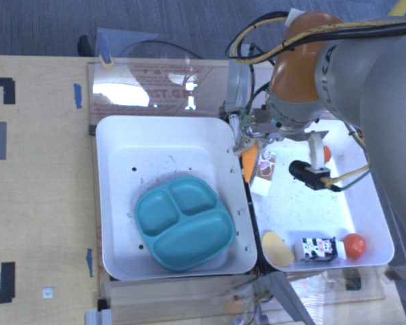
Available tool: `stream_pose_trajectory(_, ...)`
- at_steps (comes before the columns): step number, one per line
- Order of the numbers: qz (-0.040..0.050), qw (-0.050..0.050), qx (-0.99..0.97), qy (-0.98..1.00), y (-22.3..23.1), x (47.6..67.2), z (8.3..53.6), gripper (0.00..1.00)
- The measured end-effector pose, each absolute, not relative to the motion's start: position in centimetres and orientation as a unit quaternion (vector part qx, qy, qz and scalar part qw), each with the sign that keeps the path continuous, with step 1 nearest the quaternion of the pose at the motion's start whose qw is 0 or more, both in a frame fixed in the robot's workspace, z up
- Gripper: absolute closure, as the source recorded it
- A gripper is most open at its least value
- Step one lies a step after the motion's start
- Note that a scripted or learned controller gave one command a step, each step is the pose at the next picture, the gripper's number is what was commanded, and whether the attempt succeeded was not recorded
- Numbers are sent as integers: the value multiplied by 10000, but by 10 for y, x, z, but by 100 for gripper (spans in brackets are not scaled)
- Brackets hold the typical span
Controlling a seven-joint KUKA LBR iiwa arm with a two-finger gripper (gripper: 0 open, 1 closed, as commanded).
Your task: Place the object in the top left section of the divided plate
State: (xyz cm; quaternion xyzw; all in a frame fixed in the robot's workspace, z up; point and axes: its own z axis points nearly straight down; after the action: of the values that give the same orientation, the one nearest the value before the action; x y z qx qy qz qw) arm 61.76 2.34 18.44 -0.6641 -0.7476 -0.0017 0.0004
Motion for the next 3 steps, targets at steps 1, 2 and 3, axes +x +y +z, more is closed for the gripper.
stream_pose_trajectory(1,3,-1,-5656,-8247,85,628,182,100)
stream_pose_trajectory(2,17,22,-4971,-8677,146,665,131,100)
stream_pose_trajectory(3,-14,-28,-3183,-9480,151,668,179,100)
